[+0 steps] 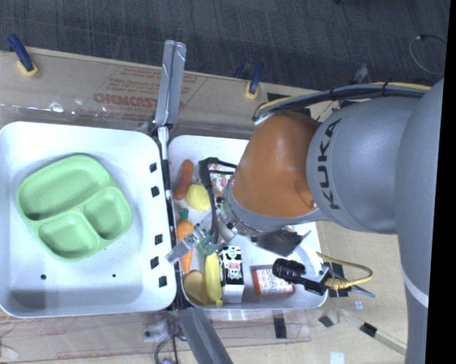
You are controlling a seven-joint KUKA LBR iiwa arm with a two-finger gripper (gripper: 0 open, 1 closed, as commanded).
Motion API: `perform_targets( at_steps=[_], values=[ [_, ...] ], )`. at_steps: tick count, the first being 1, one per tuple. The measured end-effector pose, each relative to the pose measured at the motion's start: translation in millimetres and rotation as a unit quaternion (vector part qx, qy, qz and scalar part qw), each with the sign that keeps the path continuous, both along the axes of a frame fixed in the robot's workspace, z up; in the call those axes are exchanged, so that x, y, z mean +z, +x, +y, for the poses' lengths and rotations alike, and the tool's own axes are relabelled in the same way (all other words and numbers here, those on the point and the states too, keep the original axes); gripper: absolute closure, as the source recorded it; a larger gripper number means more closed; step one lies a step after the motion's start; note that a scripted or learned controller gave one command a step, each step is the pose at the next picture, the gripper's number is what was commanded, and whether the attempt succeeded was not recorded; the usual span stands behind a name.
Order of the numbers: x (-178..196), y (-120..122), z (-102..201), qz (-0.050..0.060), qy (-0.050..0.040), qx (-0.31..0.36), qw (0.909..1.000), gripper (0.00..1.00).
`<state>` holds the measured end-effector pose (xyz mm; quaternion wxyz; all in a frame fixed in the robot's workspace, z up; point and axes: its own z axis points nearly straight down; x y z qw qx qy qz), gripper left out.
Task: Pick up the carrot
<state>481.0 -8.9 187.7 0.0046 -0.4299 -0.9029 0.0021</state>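
Carrot (183, 237) lies hard against the right bin's left wall (171, 212), and you can see the gripper (195, 241) low over it, though whether its fingers are wide, narrow or closed on anything cannot be told; a banana (213, 277) and a small box (231, 265) crowd just beside it toward the near rim. Farther back you have a second orange carrot-like piece (185, 177) and a yellow item (199, 197), and across the divider the left bin (19, 279) offers open floor around the green tray (74, 205)

I see the divided tray (74, 204) in the left bin (28, 144); the carrot (184, 178) lies in the right bin (207, 146), by their shared wall.
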Motion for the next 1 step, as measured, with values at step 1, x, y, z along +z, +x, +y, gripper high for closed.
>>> perform_targets(
  at_steps=[1],
  values=[
    [38.8, 19.8, -21.6, -0.002, -0.0002, 0.011, 0.9999, 0.0]
  ],
)
